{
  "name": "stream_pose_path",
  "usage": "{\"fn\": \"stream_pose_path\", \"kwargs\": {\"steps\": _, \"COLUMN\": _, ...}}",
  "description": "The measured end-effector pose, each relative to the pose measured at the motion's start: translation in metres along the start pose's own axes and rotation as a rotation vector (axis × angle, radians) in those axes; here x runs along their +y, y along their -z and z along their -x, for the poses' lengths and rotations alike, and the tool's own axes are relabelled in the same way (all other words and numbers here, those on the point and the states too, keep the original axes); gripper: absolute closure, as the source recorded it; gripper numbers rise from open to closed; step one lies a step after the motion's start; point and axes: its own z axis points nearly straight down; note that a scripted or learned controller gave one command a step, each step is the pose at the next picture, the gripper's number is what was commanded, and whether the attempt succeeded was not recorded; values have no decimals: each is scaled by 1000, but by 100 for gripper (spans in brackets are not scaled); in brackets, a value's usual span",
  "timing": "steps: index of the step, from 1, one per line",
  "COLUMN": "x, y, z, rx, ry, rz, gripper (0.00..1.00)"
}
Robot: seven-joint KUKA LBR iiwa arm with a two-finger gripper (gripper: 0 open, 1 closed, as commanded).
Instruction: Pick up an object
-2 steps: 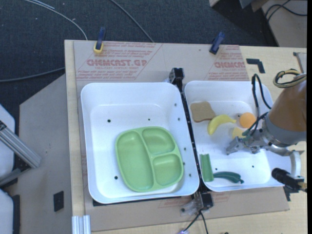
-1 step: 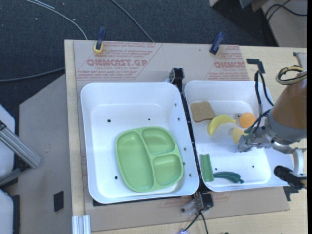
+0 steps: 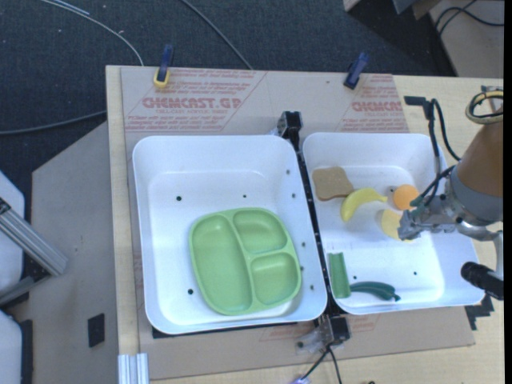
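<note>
Resting beneath the claw: pale yellow rounded object.

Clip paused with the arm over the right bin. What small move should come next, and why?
Probably a short descent straight down. The gripper sits over a pale yellow object near the right bin's far side, with the orange ball and banana close by, so lowering there looks the likeliest way to a grasp.
</note>
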Motion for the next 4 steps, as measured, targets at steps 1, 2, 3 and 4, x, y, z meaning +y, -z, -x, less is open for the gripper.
{"fn": "stream_pose_path", "kwargs": {"steps": 1, "x": 9, "y": 60, "z": -1, "rx": -1, "ry": 1, "rz": 2, "gripper": 100}}
{"fn": "stream_pose_path", "kwargs": {"steps": 2, "x": 11, "y": 97, "z": -1, "rx": -1, "ry": 0, "rz": 2, "gripper": 100}}
{"fn": "stream_pose_path", "kwargs": {"steps": 3, "x": 36, "y": 94, "z": -53, "rx": 2, "ry": 5, "rz": -1, "gripper": 100}}
{"fn": "stream_pose_path", "kwargs": {"steps": 4, "x": 42, "y": 85, "z": -96, "rx": 4, "ry": 0, "rz": -7, "gripper": 100}}
